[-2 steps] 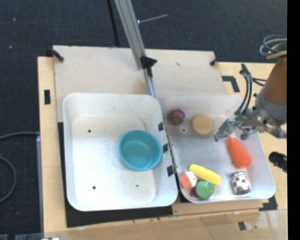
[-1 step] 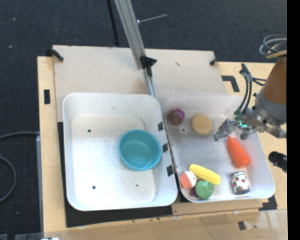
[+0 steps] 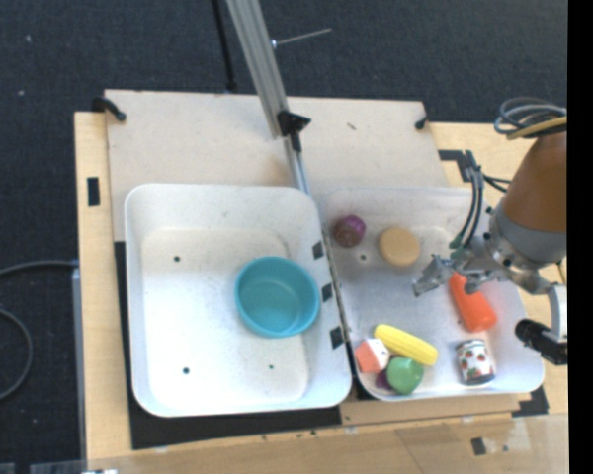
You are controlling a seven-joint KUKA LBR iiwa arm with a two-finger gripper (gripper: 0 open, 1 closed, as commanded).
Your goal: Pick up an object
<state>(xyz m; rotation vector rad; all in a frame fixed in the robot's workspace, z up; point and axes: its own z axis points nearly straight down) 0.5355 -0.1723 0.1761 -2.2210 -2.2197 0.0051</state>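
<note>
— Where is the gripper (image 3: 453,273)?

— Over the right bin (image 3: 430,210), its metal fingers low beside the top end of the carrot (image 3: 472,304). Whether they stand apart or together cannot be told.

— What does the carrot look like?

— Orange, stubby, lying tilted on the bin floor, near the can (image 3: 474,360).

— What else lies there?

— A purple ball (image 3: 349,230), a tan disc (image 3: 399,246), a corn cob (image 3: 406,345), a green fruit (image 3: 403,375). A blue bowl (image 3: 277,296) sits in the left bin (image 3: 178,225).

arm (image 3: 534,200): reaching from right; gripper (image 3: 453,276): lowered, pointing left
</note>
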